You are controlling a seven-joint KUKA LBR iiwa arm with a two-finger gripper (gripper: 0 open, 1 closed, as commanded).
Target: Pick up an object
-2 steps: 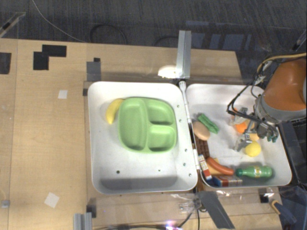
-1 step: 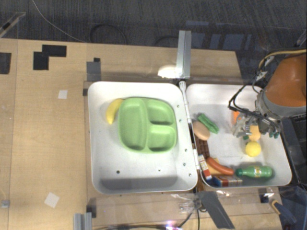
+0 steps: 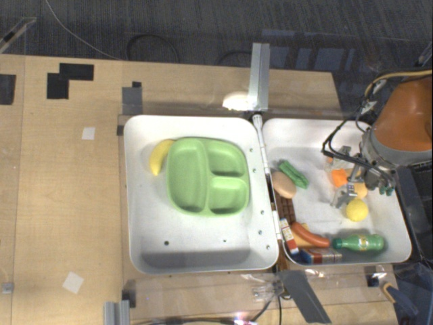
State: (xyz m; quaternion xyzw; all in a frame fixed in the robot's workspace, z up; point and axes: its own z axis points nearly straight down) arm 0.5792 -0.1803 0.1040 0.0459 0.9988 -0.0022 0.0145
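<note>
1 lemon (image 3: 356, 210) just below pincer (image 3: 350, 193)

Single fixed camera, mounted high above the worktop (image 3: 61, 202), looking down at a slant. Far edge of the worktop lies toward the top of the frame, with dark carpet (image 3: 169, 12) beyond it. Both white bins sit mid-frame: left bin (image 3: 145, 249), right bin (image 3: 399, 246), side by side. Moderate distance; both bins fit whole, with bare worktop to the left. Arm (image 3: 406, 117) enters from the right edge of the frame.
</note>
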